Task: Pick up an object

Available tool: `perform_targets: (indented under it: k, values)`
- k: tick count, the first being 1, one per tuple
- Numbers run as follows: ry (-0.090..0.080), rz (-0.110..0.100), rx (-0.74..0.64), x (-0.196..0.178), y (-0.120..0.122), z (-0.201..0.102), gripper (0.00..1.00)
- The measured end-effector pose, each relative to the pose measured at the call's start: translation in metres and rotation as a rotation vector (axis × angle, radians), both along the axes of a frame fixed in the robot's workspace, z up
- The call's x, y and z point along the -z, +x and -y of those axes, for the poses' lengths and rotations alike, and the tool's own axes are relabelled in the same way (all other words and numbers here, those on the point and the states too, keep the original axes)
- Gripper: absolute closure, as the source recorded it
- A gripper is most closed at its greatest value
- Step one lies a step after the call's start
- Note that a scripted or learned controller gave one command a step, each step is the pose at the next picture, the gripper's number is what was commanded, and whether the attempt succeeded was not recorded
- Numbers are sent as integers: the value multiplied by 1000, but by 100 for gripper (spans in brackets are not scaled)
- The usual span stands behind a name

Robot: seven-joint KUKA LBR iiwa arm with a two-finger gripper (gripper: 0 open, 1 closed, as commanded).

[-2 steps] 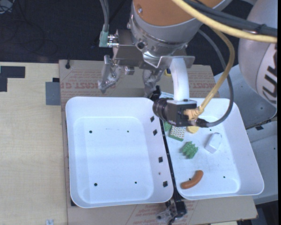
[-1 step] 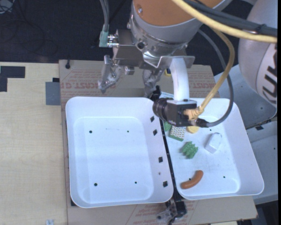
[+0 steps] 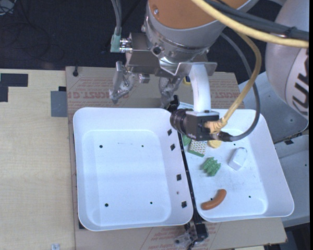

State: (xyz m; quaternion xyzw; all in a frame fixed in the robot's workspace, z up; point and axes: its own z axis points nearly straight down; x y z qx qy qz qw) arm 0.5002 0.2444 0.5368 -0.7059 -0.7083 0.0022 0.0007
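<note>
Orange sausage-shaped item point(image 3: 214, 199) lies in the right shallow white bin point(image 3: 261, 191), near a green spiky piece point(image 3: 211, 166); two-finger gripper point(image 3: 143, 91), fingers spread and empty, hangs above the far rim.

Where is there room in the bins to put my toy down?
The left bin has a bare floor, wall to wall. In the right bin, a bare patch lies in the near right corner, past the orange sausage and the white block. It is crowded by the middle wall, where the green toy, dotted piece and yellow piece huddle.
</note>
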Motion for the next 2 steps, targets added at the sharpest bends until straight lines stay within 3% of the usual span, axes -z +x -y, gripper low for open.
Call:
perform_targets:
  k: [2]
  values:
    - [0, 0, 0, 0, 0, 0, 0]
